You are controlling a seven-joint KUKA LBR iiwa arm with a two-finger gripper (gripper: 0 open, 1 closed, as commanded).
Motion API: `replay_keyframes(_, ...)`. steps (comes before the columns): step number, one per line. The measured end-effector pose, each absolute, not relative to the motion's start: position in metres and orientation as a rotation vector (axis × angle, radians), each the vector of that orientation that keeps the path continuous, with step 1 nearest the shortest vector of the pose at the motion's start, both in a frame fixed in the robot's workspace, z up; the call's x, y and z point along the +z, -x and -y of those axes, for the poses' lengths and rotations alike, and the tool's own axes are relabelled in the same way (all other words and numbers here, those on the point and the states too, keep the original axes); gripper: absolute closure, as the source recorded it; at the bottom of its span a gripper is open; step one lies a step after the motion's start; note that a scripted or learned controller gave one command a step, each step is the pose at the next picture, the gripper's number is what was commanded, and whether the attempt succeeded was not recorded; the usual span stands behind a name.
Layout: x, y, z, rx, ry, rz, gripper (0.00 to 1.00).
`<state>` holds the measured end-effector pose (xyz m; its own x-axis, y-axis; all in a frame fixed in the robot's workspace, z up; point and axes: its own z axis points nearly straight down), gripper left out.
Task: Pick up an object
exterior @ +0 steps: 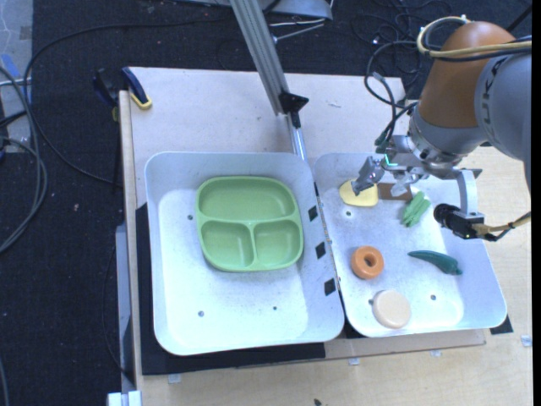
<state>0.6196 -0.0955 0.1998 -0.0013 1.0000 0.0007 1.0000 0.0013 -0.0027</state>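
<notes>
Two white bins sat side by side on the bench. The left bin (169, 311) held a green tray (250, 223) with three compartments, lying flat toward the bin's far half. The right bin (473, 299) held the loose objects. An orange ring (367, 262) lay near the bin's middle, and a round cream puck (392, 309) lay just in front of it, toward the near edge. A dark green pod (437, 261) lay to the right of the ring, apart from it. A light green piece (414, 209) lay farther back, and a yellow piece (358, 194) lay at the far left of the bin, close to the divide between the bins. A small brown block (390, 191) showed between the yellow piece and the light green one, partly covered by the arm's tooling.

The arm (473, 74) reached in from the right, its orange band above the wrist, and the gripper (372, 174) hung low over the bin's far left part, just above the yellow piece. Whether it touched that piece could not be told. The jaws were too small and cluttered by cables and fittings to tell whether they stood apart or together, and nothing could be seen between them. A slanted metal rail (262, 45) ran down from the top toward the gap between the bins.
</notes>
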Motion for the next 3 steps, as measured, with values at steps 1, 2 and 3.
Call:
replay_keyframes(1, 0.201, -0.62, 0.096, 0.0, 2.219, 2.223, 0.0)
replay_keyframes(2, 0.154, -0.615, 0.102, 0.005, 2.221, 2.218, 0.0)
replay_keyframes(3, 0.1, -0.608, 0.11, 0.004, 2.221, 2.218, 0.0)
